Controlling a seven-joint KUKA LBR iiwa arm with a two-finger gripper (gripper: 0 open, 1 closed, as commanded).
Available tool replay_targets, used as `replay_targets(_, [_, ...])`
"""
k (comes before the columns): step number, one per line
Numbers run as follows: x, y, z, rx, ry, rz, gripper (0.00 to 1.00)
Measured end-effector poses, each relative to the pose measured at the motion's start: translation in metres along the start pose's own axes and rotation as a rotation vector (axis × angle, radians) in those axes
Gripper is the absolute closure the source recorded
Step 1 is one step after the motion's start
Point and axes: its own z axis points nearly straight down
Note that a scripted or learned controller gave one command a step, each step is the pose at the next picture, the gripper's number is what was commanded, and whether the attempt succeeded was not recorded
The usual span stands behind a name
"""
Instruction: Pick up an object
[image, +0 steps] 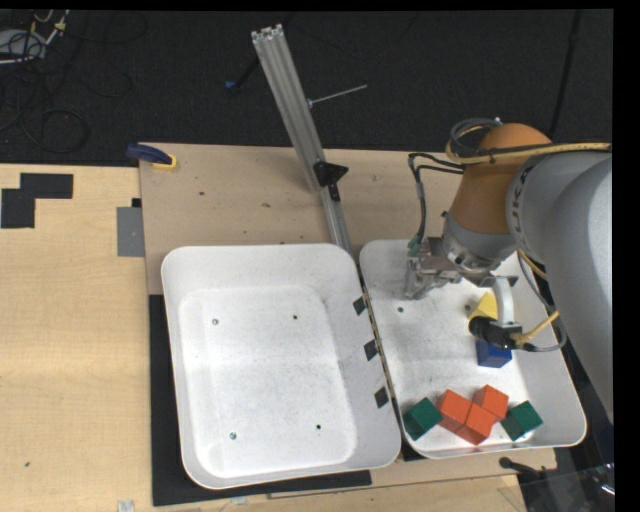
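Tool (418, 283), finger state unclear, near right bin's (560, 425) back edge, blocks (470, 412) well apart.

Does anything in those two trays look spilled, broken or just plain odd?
Nothing looks spilled or broken. The one lopsided thing: every block sits in the right bin, with the orange blocks and two green blocks huddled at its near edge, and a blue block and a yellow piece under the arm's wrist.

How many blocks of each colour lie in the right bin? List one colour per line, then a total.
Green blocks: 2
Orange blocks: 2
Blue block: 1
Yellow block: 1
Total: 6
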Motion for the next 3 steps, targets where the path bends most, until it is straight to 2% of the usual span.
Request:
replay_targets(1, [-0.002,-0.003,-0.043,-0.007,-0.001,0.007,1.00])
replay_targets(2, [-0.004,0.005,-0.089,-0.008,-0.001,0.004,1.00])
replay_targets(3, [-0.010,0.009,-0.151,-0.011,-0.002,0.001,1.00])
